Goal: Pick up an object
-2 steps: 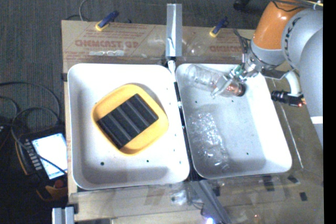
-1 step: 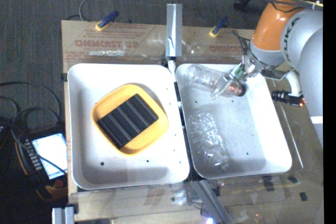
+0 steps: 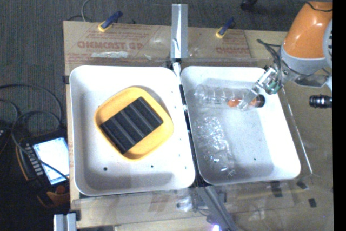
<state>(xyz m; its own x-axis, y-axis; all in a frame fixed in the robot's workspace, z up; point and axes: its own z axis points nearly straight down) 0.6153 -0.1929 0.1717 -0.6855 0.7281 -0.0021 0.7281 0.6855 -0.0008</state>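
A yellow tray with a black ribbed insert point(image 3: 135, 121) lay at a slant in the left bin point(image 3: 86, 170), well apart from the action. Behind both bins, a brown board on the bench point(image 3: 124, 43) carried faded red lettering that appeared to read "CHEMCAST", with further characters too faint to make out; two blue-and-yellow clamps point(image 3: 110, 21) pinned its far edge.

In the right bin point(image 3: 281, 165) two clear plastic bottles rested on the white floor. One crumpled bottle point(image 3: 213, 138) lay near the middle, its long axis running from the bin's centre towards the near edge. The other, a clear bottle with an orange mark near its neck point(image 3: 224, 97), lay along the far side, its long axis running almost straight left to right, neck end towards the arm.

The claw point(image 3: 265, 84) hung at the far right corner of that bin, at or just beside the neck end of the far bottle. The bottle's body therefore stretched away to the left of the claw, along the line of the arm's reach rather than across it. Whether the claw was released or clenched could not be told from where I stood; nothing was plainly seen between its fingers, and the bottle rested on the bin floor.

No label could be read on either bottle.
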